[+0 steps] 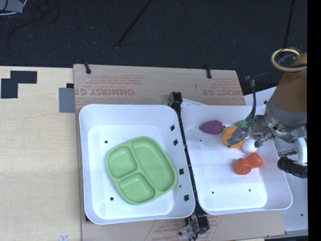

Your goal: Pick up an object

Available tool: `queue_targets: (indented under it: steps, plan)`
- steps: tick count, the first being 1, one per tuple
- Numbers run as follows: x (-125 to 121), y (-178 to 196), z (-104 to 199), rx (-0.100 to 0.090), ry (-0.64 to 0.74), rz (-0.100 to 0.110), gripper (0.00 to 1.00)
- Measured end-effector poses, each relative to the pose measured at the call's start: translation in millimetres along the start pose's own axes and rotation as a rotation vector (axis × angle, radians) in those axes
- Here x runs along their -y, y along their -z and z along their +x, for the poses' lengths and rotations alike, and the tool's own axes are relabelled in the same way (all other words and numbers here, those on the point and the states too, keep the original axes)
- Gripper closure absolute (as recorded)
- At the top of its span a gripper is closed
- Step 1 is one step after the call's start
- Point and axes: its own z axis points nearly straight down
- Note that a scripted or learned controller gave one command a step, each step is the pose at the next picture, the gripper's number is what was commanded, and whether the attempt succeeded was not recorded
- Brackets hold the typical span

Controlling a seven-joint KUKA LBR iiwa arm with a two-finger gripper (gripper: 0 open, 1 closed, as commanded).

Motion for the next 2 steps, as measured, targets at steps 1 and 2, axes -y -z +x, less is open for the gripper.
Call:
queue_targets:
  steps: [1,2]
  plan:
    - [-3.0,7.8,0.0,0.002,0.002,-0.013,0.00]
    - [2.9,-50.7,-7.0,0.001,0.001,-0.008,0.00]
